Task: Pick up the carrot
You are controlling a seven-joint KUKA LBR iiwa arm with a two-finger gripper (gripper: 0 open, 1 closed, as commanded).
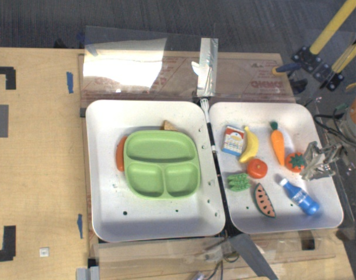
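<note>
Two white bins side by side on the table [38, 156].

Left bin [102, 174]: green plate [161, 163] with three compartments sits near the centre, nothing in any compartment. An orange thing [119, 154] pokes out from under its left edge and a brown bit [168, 125] from under its top edge; mostly hidden, can't tell what either is.

Right bin [295, 112] holds the toys:
- carrot [277, 145], upper right of centre, lying along the bin, green top at the far end. Nothing on it.
- strawberry [295, 161] just beside the carrot's near tip, on its right.
- banana [249, 144] left of the carrot, touching the carton [233, 140] on its left.
- tomato [257, 168] just below the banana.
- green veg [238, 182] near the divider, below the carton.
- watermelon slice [264, 200] toward the near edge.
- blue bottle [299, 196] lying on its side, lower right.

Gripper [316, 162] is over the right rim of the right bin, right of the strawberry and above the bottle. It is apart from the carrot, with the strawberry between them. Metal parts blur together against the rim, so I can't tell the gripper's state. Nothing visibly held.

Carrot not picked yet.
</note>
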